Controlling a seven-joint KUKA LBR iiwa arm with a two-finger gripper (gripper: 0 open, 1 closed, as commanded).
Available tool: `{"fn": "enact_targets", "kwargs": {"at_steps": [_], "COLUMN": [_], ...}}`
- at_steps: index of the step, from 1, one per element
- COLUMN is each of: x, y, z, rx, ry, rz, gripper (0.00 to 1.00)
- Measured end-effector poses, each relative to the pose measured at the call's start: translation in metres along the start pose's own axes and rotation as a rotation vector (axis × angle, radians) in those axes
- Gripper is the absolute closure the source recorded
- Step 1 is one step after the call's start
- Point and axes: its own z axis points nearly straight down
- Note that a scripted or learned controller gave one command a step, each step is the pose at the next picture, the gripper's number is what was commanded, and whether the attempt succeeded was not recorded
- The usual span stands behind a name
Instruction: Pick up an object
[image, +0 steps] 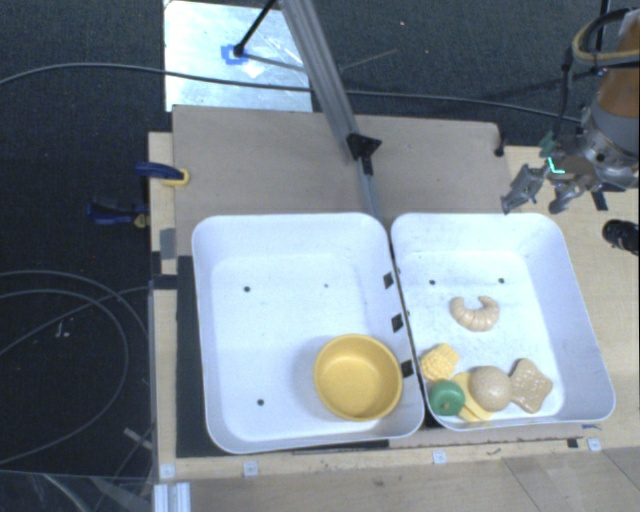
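1. Gripper (536, 193): was seen spread, with nothing between its fingers, above the right bin's (572, 268) far rim
2. Croissant (474, 313): was left lying in that bin, well apart from the gripper
3. Pick judged not yet begun

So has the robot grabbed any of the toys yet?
Not yet. The gripper hangs open with nothing in it above the back edge of the right bin. The croissant, the cookie and the other toys lie in that bin, and the yellow bowl sits in the left bin. Reaching down, grabbing and lifting are all left.
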Motion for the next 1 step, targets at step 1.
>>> {"fn": "enact_targets", "kwargs": {"at_steps": [1], "x": [0.0000], "y": [0.0003], "z": [-0.0007], "rx": [-0.001], "ry": [0.000], "rz": [0.000], "gripper": [0.00]}}
